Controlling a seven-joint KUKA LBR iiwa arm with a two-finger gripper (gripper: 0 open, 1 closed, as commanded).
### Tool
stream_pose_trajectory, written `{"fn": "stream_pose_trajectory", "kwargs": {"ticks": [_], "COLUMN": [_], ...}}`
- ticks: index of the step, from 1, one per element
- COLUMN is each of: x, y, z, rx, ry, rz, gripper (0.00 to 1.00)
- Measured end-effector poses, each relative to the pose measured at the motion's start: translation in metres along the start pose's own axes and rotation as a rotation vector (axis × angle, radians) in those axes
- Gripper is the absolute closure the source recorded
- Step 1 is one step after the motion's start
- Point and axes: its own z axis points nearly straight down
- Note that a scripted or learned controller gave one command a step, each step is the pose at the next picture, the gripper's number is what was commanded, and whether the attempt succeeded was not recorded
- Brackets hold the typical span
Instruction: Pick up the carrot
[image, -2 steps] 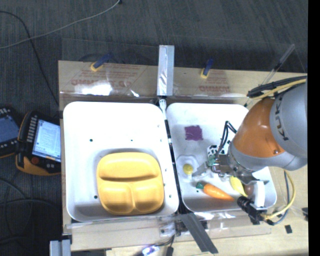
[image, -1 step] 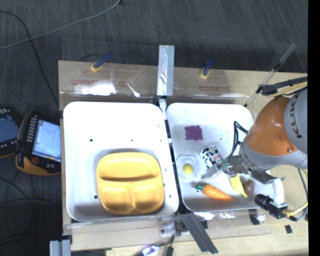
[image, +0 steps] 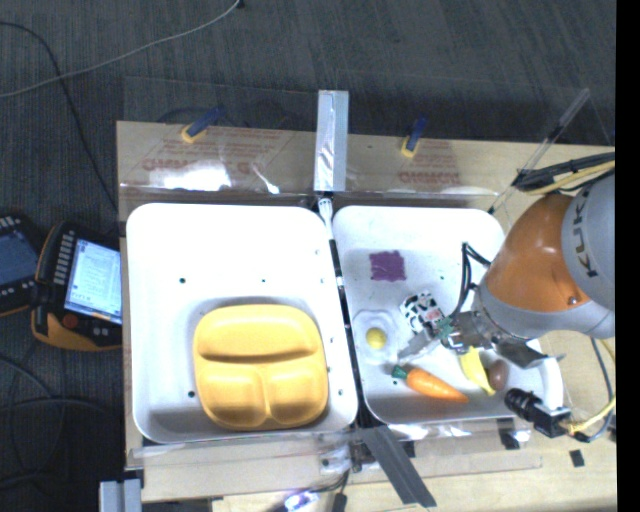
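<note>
The carrot (image: 433, 383), orange with a green stub at its left end, lies near the front wall of the right bin (image: 480, 225). My gripper (image: 432, 340) hangs low over that bin, just above and slightly behind the carrot. The grey arm with its orange band (image: 538, 268) reaches in from the right and hides the bin's right part. Nothing shows the carrot lifted; it rests on the bin floor.
In the right bin lie a purple square (image: 388, 266), a small yellow round piece (image: 376, 338), a black-and-white object (image: 419, 307) and a yellow banana-like item (image: 474, 368). A large yellow moulded piece (image: 262, 362) sits in the left bin (image: 160, 260).
</note>
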Motion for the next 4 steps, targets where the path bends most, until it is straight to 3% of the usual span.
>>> {"fn": "stream_pose_trajectory", "kwargs": {"ticks": [1,2,3,4], "x": [0.012,0.015,0.018,0.018], "y": [0.002,0.005,0.008,0.008], "z": [0.002,0.029,0.021,0.021], "rx": [0.000,-0.010,-0.012,-0.012], "ry": [-0.001,-0.007,-0.002,-0.001], "rz": [-0.023,-0.275,-0.275,-0.275], "gripper": [0.00,0.00,1.00,0.00]}}
